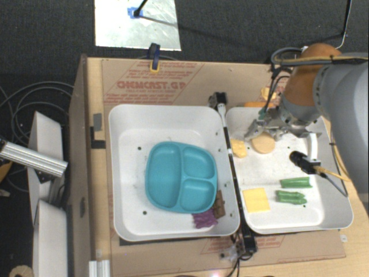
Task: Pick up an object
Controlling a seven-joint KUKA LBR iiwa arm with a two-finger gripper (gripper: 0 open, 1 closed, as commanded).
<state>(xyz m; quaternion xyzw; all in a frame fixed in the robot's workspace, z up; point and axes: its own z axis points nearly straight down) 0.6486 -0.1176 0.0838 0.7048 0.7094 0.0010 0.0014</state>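
Note:
In the right bin [334, 212], my gripper [264, 133] hangs at the back, open, its fingers spread just above a tan round disc [264, 146]. The fingers hold nothing. A small yellow chunk [238, 149] lies left of the disc against the bin's left wall. Towards the front are a flat yellow square [256, 200] and two green bean pods [294, 182] [290, 197]. An orange piece [252, 104] shows at the bin's back rim, partly hidden by the wrist.
The left bin [124, 154] bears a teal divided plate [180, 176]. A purple lump [203, 219] and a brown piece [219, 205] lie at that plate's front right corner. The arm covers the right bin's back right corner.

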